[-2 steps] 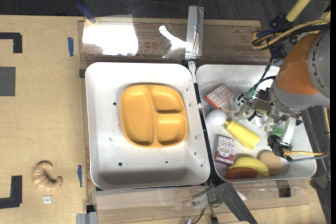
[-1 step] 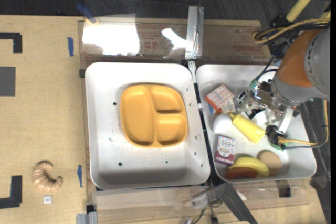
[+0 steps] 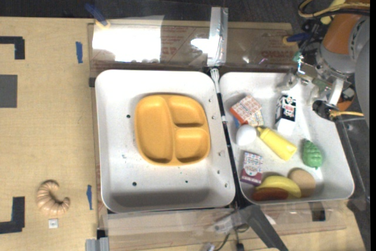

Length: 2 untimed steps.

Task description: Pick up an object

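Observation:
The right bin (image 3: 343,170) holds several objects. Among them are a red-and-white carton (image 3: 247,109), a white egg shape (image 3: 245,135), a yellow bottle (image 3: 276,143) and a green lumpy piece (image 3: 312,154). Toward the front lie a brown round piece (image 3: 301,179), a banana (image 3: 277,185) and a small pink-and-white box (image 3: 252,166). A black-and-white carton (image 3: 286,109) stands near the bin's back right. My gripper (image 3: 296,86) hangs just above that carton at the bin's back right corner. The grey arm with its orange band (image 3: 342,35) reaches in from the upper right.
The left bin (image 3: 111,173) holds a yellow divided plate (image 3: 172,128). A tan croissant-shaped toy (image 3: 53,197) lies on the bench at the far left. A clear panel (image 3: 153,38) stands behind the bins, and cables (image 3: 320,6) hang by the arm.

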### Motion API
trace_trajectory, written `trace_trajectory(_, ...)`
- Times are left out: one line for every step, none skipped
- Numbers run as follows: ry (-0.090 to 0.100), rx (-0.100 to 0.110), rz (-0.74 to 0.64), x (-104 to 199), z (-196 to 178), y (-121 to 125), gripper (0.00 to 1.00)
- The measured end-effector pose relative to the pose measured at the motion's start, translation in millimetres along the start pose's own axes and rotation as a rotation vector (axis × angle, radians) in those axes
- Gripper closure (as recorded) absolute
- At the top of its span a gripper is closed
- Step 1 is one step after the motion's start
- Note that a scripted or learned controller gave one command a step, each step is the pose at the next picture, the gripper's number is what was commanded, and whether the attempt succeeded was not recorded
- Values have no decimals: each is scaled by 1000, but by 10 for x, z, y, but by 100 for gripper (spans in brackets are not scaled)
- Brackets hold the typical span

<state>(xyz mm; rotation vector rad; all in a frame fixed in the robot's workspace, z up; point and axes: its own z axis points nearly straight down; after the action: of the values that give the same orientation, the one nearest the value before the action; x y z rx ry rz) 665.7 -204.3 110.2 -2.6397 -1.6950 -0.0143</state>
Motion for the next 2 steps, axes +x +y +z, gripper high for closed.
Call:
trace_trajectory(-10, 3, 127, 373, 128, -348, 0)
trace_trajectory(-9, -1, 446, 244, 240, -750, 0)
